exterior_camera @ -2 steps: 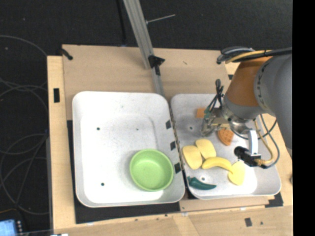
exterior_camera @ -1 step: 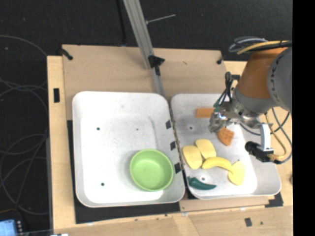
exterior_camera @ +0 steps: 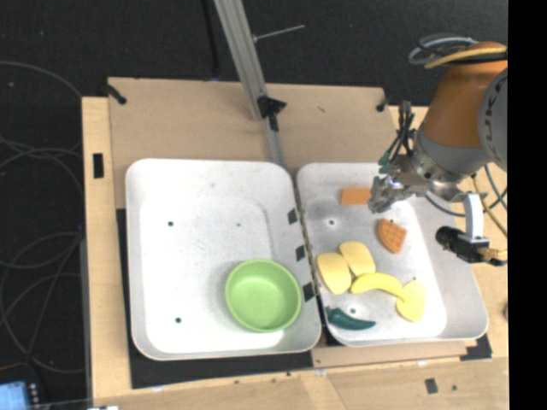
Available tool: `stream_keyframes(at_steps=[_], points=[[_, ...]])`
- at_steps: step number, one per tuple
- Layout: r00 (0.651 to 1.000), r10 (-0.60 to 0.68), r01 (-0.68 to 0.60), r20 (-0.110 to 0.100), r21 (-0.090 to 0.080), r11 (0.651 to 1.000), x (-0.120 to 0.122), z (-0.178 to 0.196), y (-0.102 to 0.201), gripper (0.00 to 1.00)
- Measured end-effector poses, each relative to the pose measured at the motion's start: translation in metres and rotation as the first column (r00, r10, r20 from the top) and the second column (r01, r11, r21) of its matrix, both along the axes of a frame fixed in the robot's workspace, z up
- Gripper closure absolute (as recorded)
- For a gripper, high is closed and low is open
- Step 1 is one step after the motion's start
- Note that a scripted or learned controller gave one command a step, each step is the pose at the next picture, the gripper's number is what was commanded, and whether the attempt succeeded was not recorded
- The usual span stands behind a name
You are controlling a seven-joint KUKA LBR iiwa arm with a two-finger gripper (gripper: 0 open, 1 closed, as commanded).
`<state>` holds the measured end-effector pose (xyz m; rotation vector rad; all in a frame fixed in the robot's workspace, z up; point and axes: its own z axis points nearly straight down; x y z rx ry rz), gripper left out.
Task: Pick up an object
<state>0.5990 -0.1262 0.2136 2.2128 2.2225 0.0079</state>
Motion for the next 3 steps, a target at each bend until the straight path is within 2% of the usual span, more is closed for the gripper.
stream_keyframes(at_steps=[1,2,3], points=[[1.0,0.001,-0.001,0.0,0.0,1.0,0.0,0.047,0.007,1.0],[1.0,0.004,-0.004,-0.005,0.002,1.0,-0.008,0.054,0.056,1.0],[1.0,0.001,-0.001,-0.007,0.0,1.0,-0.014,0.041,0.103,1.0]])
